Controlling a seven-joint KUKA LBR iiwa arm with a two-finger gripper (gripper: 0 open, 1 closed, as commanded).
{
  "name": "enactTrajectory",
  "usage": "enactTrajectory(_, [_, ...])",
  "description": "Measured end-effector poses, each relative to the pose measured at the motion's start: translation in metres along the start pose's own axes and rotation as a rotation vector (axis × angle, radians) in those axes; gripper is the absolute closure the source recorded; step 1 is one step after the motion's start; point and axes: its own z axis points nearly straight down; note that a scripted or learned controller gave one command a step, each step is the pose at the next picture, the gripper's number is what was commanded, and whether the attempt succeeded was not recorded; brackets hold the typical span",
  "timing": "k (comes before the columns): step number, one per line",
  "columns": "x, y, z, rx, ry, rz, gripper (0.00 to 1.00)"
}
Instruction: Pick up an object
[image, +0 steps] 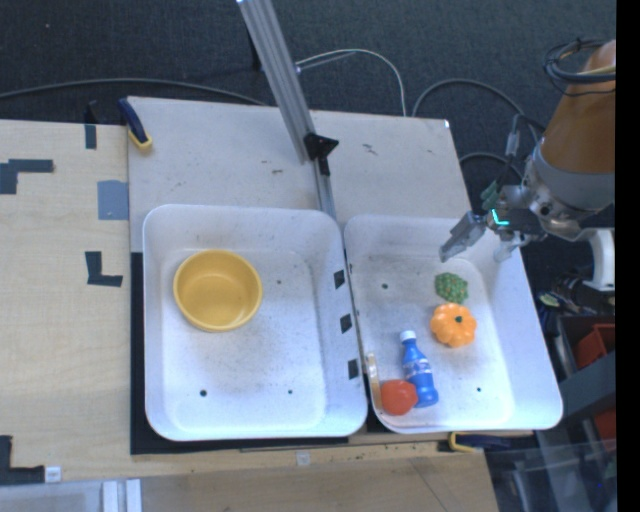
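I logged the yellow bowl (217, 290) at the left bin's (170, 400) upper left, open floor right of it. In the right bin (530, 390), the red ball (397, 397) touched the blue bottle (417, 370) near the lower rim; the orange pumpkin (453, 325) and green piece (451, 288) sat mid-right. The gripper (480, 240) hovered at the upper right rim, fingers spread, gripping nothing.

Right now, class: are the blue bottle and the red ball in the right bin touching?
Touching. The camera view shows the blue bottle lying with its lower end against the red ball, with no strip of white bin floor between them.
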Motion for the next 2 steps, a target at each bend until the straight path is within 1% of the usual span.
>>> enactTrajectory(1, [-0.002, -0.005, 0.044, 0.004, 0.0, 0.001, 0.0])
enactTrajectory(2, [0.002, 0.001, 0.105, 0.007, 0.001, 0.0, 0.0])
